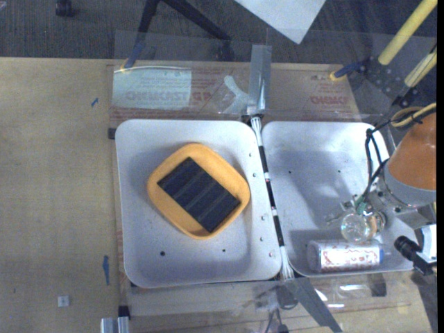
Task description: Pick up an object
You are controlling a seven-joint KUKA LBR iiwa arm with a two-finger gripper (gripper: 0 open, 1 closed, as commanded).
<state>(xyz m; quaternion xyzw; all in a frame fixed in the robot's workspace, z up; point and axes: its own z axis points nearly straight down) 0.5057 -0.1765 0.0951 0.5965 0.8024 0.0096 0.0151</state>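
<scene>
The hand [358,222], grip state unclear, hovers at 12 o'clock of the can [349,255]: light, stiff, slippery, prone to roll; grasp across its middle

The left white bin [139,255] holds an orange-yellow tray [198,189] with a dark ribbed panel (nearly black). In the right white bin [305,158] lie a white can [347,256] with red print and a clear glass [357,227].
</scene>
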